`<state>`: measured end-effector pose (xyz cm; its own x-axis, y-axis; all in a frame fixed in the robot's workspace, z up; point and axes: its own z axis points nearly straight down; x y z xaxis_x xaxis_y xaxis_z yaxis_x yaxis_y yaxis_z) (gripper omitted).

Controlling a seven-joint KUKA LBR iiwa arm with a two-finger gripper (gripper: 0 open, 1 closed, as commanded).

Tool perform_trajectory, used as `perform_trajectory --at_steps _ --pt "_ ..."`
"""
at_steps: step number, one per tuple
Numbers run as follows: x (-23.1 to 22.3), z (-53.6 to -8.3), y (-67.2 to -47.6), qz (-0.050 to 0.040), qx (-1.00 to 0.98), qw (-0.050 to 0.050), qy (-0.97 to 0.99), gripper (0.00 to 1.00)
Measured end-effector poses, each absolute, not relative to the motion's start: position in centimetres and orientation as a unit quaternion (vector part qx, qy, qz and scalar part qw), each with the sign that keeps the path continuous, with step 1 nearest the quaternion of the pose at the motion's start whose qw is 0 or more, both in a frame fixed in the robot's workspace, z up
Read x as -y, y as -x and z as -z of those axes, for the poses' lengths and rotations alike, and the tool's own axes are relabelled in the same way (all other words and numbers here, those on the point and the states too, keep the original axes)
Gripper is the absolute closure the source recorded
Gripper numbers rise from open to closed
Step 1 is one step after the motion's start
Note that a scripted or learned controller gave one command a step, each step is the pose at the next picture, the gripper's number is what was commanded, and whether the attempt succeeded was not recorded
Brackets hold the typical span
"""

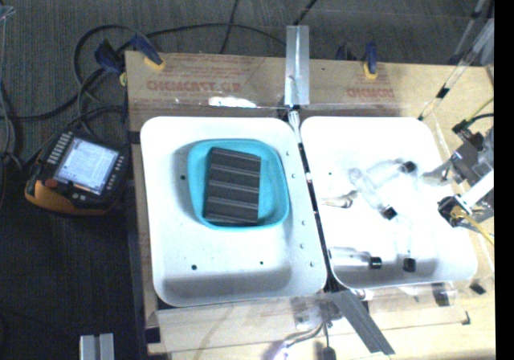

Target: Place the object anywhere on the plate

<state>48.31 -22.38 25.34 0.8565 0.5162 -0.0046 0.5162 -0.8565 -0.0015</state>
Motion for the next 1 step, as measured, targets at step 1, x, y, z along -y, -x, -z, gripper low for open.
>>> perform_trajectory --at_steps 1 --pt "16.68 -16.51 -48.25 -0.003 0.248 0.002 0.969 0.0"
